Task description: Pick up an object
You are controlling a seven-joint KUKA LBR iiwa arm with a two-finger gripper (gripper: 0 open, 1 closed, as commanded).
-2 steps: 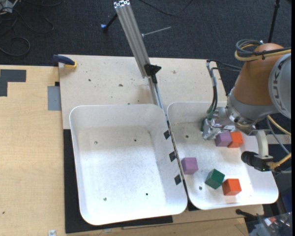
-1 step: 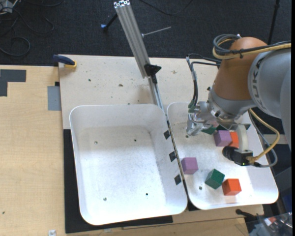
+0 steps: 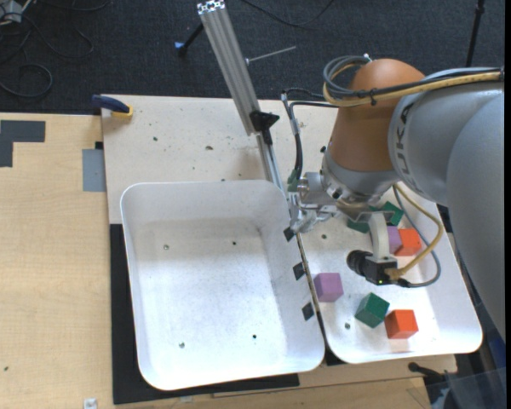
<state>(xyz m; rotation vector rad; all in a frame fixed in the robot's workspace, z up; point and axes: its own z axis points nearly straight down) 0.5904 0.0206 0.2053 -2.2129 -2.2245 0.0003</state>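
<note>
In the right bin (image 3: 447, 343) lie several small blocks. A purple cube (image 3: 328, 286) sits near the bin's left wall, with a green cube (image 3: 372, 309) and an orange cube (image 3: 401, 323) towards the front. Further back are another orange block (image 3: 408, 242), with a purple one (image 3: 394, 239) against it, and a green piece (image 3: 358, 225) partly hidden under the wrist. My gripper (image 3: 301, 216) hangs low over the bin's back left corner, right at the wall between the two bins and behind the purple cube. I see no block in it.
The left bin (image 3: 153, 331) stands beside the right one. A slanted aluminium pole (image 3: 235, 66) rises behind the bins, close to the gripper. A blue and yellow clamp (image 3: 111, 104) lies at the bench's back left. Black cable loops (image 3: 375, 267) hang from the wrist over the blocks.
</note>
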